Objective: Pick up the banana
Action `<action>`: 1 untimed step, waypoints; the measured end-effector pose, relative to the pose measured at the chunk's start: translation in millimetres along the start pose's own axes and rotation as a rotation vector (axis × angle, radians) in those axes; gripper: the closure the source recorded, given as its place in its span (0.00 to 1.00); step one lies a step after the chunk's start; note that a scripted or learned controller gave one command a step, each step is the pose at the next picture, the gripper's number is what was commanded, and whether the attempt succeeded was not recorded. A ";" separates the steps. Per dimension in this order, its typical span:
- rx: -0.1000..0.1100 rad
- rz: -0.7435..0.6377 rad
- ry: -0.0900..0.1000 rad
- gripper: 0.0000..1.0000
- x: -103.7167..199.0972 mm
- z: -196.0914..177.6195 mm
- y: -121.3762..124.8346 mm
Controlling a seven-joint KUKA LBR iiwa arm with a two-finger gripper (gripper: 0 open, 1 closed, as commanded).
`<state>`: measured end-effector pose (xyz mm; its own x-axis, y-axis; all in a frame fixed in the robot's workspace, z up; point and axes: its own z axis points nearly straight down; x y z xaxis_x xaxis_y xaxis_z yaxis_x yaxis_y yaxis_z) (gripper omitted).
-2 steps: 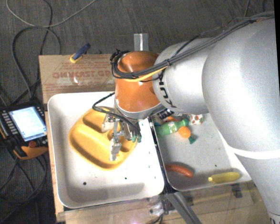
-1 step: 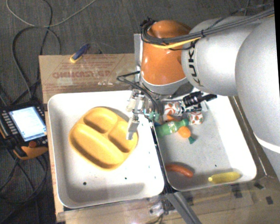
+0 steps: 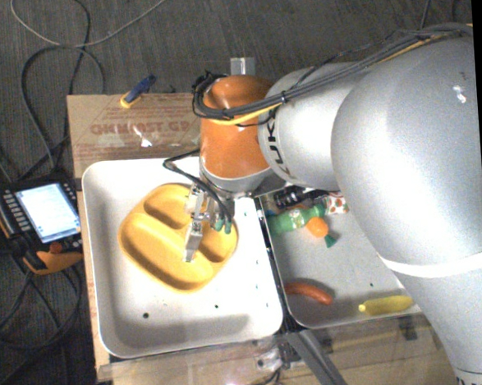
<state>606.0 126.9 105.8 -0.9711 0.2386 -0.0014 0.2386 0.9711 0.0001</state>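
We see the two-finger gripper (image 3: 196, 232) hanging over the left bin, its pale fingers pointing down above a yellow moulded plastic tray with shallow compartments (image 3: 158, 243); we cannot tell whether the jaws stand apart or together, and we see nothing between them. Around the tray lies the shallow white left bin (image 3: 110, 320), and above the jaws rises the grey arm with its orange band (image 3: 233, 135), whose bulk covers much of the right side of the scene. Across the divider from the jaws, in the shallow white right bin (image 3: 347, 291), we find a green plastic toy (image 3: 291, 219) touching or just beside a small orange ball (image 3: 317, 227); further toward the near wall lies a reddish sausage-shaped toy (image 3: 308, 291), and beyond it the long yellow banana (image 3: 386, 304), well apart from the jaws and close to the bin's near rim. We judge the step in hand to be the approach, not yet begun in earnest: the jaws must cross to the other bin. To do it well, we would centre the jaws over the banana's middle, set the fingers across its short width, and descend clear of the rim and the sausage-shaped toy
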 end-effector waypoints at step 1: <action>0.002 -0.062 -0.001 0.00 -9.7 -6.7 1.1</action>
<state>615.6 125.7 112.6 -0.9841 0.1777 -0.0025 0.1777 0.9841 -0.0021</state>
